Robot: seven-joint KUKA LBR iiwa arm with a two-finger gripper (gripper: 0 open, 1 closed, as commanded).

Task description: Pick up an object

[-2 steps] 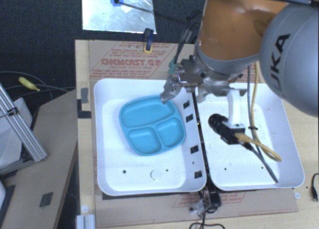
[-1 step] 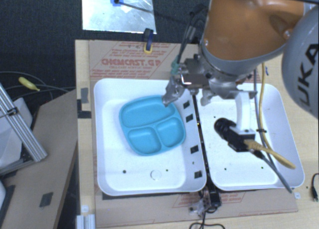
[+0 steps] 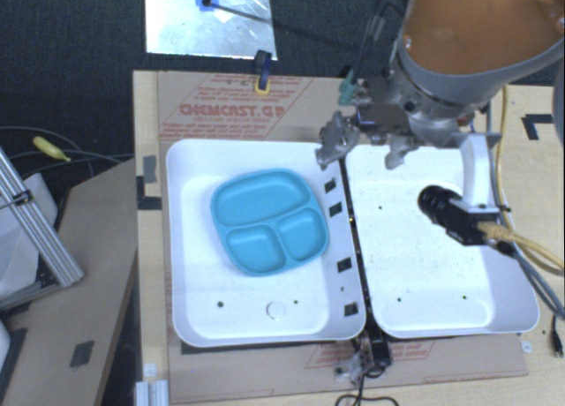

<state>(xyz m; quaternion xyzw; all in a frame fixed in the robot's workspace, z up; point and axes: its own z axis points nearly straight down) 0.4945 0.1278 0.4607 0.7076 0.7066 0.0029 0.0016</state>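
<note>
Holding blue divided plate [image 3: 267, 233]: left bin [image 3: 190, 245] | right bin [image 3: 441, 307]: bare floor | claw [image 3: 364, 150]: open/shut unclear

You're looking at a robotics lab here: your worktop [image 3: 221, 100] is a printed cardboard sheet over dark carpet, two shallow white bins [image 3: 190, 307] fixed side by side, loose cables [image 3: 530, 250] trailing off the right, an aluminium frame rail [image 3: 40, 232] at left, a foil-like sheet [image 3: 207, 7] taped behind.
</note>
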